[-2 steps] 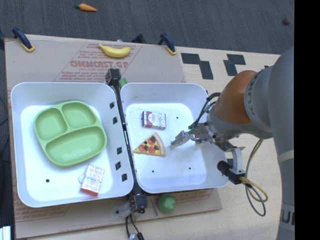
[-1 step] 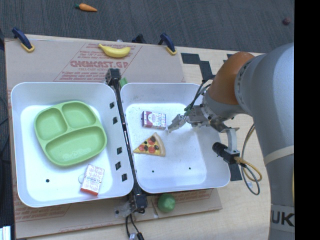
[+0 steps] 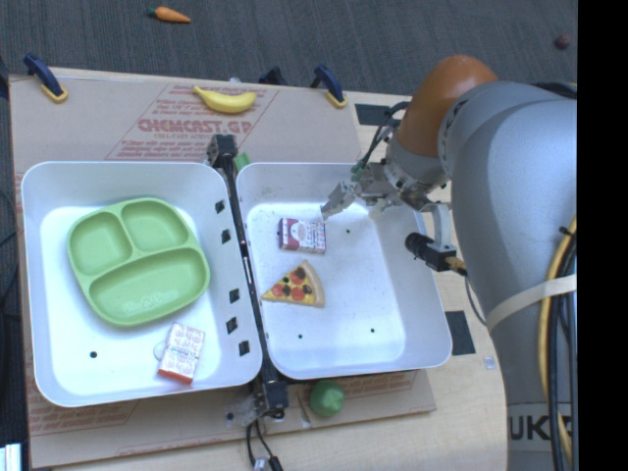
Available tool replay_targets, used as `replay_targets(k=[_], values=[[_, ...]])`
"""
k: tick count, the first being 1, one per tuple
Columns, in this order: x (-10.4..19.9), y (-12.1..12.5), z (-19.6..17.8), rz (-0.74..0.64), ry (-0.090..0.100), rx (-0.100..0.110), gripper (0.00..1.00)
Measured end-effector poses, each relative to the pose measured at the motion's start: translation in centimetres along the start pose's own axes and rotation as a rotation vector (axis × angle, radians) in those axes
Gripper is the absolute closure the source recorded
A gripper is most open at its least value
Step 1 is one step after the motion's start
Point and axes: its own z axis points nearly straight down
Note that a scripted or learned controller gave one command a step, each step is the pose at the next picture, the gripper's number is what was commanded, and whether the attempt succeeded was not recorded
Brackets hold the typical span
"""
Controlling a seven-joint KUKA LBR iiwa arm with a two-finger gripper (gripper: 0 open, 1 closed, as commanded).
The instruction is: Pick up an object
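A small carton [image 3: 301,235], maroon and white with a printed label, is seen lying flat in the right bin [image 3: 392,312], just above a toy pizza slice [image 3: 295,287]. The gripper [image 3: 340,200] is poised close beside the carton's upper right corner, nothing being held; how wide it stands cannot be told.

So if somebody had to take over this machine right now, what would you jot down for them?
Gripper: low over the right bin, near its back wall; nothing seen between its fingers.
Right bin: small red-and-white carton just beside the gripper, toy pizza slice nearer the front.
Left bin: green divided plate, another small carton.
Done: nothing lifted yet.
Left: grasp one object, likely the nearest carton.
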Motion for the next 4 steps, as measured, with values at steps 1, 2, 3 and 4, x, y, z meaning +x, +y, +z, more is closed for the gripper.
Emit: replay_targets(k=[1, 2, 3, 4], values=[[0.1, 0.1, -1.1, -0.006, 0.001, 0.001, 1.0], [-0.1, -14.6, -9.5, 0.001, -0.002, 0.0, 1.0], [3.0, -10.2, -5.1, -0.003, -0.001, 0.002, 1.0], [3.0, -10.2, -5.1, -0.002, -0.002, 0.002, 0.0]])
